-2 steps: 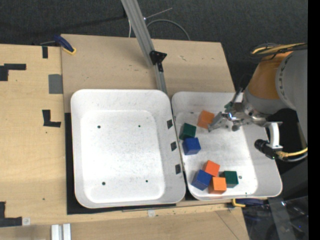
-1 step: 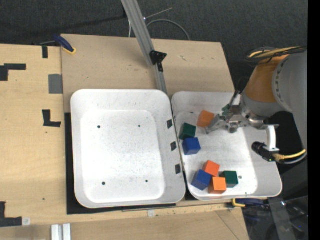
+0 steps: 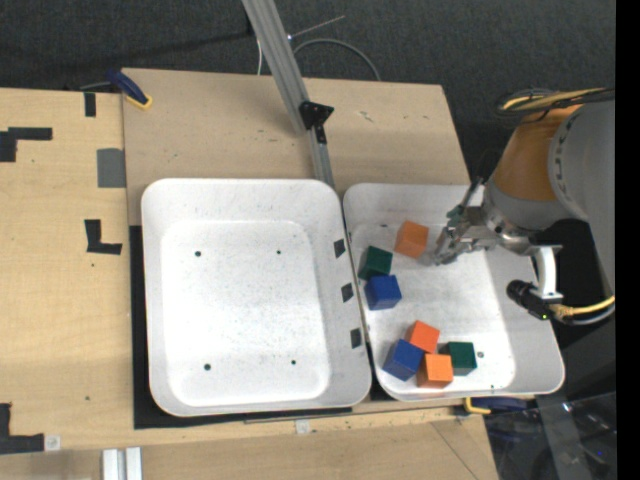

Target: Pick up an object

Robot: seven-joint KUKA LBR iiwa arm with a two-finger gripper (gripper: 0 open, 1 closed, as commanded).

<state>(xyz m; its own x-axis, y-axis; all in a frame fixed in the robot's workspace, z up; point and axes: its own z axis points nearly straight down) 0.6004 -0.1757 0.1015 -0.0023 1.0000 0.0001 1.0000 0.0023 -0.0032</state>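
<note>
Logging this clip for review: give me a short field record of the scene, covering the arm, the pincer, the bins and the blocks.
arm: reaches in from the right, over the right bin
pincer: low in the right bin, just right of the lone orange block
pincer hold: no block seen between its fingers
upper group: green block, blue block
lower cluster: two orange, one blue, one green, near the front wall
left bin: white, shallow
</note>
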